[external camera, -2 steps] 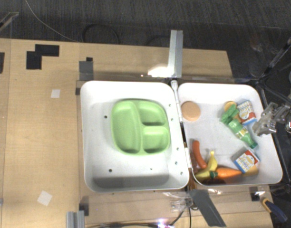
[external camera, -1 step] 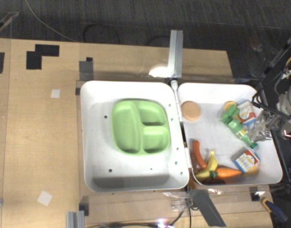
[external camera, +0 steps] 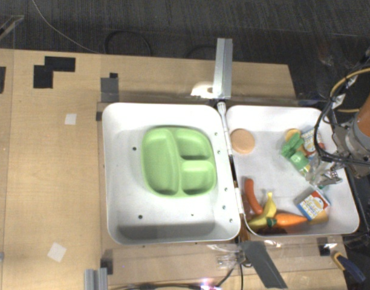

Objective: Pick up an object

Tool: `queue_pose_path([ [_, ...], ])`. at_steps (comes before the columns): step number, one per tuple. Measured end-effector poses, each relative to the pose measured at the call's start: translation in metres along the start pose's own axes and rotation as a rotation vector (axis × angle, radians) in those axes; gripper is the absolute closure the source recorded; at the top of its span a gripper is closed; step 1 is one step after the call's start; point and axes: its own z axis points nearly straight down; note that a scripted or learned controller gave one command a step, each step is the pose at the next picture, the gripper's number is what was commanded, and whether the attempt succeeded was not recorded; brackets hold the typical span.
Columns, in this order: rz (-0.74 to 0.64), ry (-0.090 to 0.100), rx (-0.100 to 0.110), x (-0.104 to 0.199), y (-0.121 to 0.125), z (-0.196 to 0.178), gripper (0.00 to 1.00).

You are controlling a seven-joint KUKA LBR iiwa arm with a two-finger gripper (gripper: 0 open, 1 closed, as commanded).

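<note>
While fingers (external camera: 323,177) hover, carton (external camera: 312,205) just below, green packet (external camera: 294,150) beside.

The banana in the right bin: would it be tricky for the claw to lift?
Probably a bit. The banana is curved and smooth-looking, so it may slip or twist between two fingers. It lies packed against the carrot and a red sausage-like piece near the bin's corner, so it would likely nudge them. It looks like toy food, so probably light and stiff.

Toy foods (external camera: 275,213) lie scattered across the right bin (external camera: 275,125).
</note>
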Motion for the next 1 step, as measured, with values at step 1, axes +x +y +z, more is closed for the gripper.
queue_pose_path([
  [1, -0.376, 0.000, 0.000, 0.0227, 0.0069, 0.0237, 1.00],
])
